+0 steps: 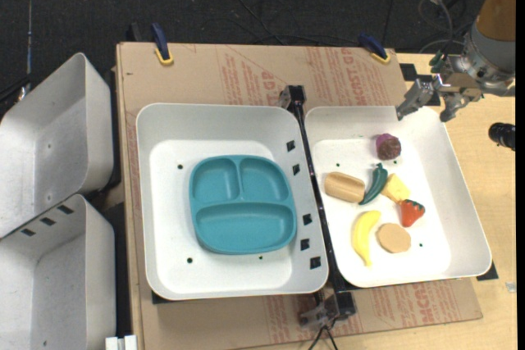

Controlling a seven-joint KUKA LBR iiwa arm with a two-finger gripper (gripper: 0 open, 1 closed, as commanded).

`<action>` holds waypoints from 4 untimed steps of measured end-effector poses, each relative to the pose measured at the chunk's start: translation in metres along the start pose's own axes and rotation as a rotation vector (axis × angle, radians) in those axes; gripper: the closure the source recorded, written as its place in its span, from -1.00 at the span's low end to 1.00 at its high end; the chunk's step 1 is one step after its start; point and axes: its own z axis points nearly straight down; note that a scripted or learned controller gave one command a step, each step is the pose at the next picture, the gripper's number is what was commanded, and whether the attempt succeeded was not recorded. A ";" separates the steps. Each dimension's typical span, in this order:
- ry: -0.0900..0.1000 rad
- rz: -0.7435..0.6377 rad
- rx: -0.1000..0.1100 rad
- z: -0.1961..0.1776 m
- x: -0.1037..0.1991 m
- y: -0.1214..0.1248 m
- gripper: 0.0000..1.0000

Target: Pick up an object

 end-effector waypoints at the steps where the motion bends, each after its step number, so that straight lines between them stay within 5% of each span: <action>1: -0.002 -0.002 -0.012 -0.007 0.000 0.002 -1.00; 4: -0.002 -0.005 -0.008 0.147 0.001 0.009 -1.00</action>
